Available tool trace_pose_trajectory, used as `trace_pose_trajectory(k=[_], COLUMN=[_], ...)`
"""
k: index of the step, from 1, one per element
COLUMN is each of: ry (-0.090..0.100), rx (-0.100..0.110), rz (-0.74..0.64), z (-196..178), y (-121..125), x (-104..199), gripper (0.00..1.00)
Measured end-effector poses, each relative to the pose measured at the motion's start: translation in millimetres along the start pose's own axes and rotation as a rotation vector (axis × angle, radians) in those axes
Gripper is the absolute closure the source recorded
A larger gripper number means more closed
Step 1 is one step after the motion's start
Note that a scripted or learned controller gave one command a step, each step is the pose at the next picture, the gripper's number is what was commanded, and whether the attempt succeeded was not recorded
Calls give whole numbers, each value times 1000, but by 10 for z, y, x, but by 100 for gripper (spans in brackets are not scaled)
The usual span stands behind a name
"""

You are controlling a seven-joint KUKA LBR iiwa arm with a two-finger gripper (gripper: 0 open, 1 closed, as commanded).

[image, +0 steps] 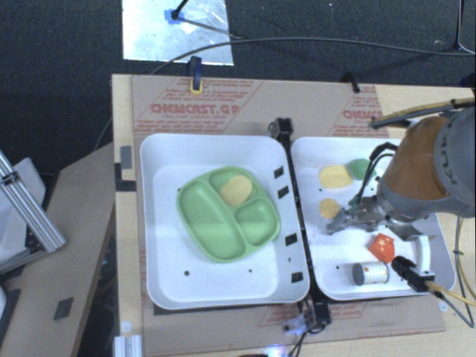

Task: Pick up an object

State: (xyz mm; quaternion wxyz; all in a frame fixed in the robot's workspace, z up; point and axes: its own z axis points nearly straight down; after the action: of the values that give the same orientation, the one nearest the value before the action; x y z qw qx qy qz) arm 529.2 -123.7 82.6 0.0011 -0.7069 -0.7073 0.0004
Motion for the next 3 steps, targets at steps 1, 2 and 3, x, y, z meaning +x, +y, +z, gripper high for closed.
trace_pose_trajectory(k=[1,2,3], ry=[-2,-3,-3], rx=[-5,-8,-11], rz=[1,2,-4], z=[-127,-664,-1280], y=[14,-66,5], x=[-6,-48,4], gripper=[100,100,100])
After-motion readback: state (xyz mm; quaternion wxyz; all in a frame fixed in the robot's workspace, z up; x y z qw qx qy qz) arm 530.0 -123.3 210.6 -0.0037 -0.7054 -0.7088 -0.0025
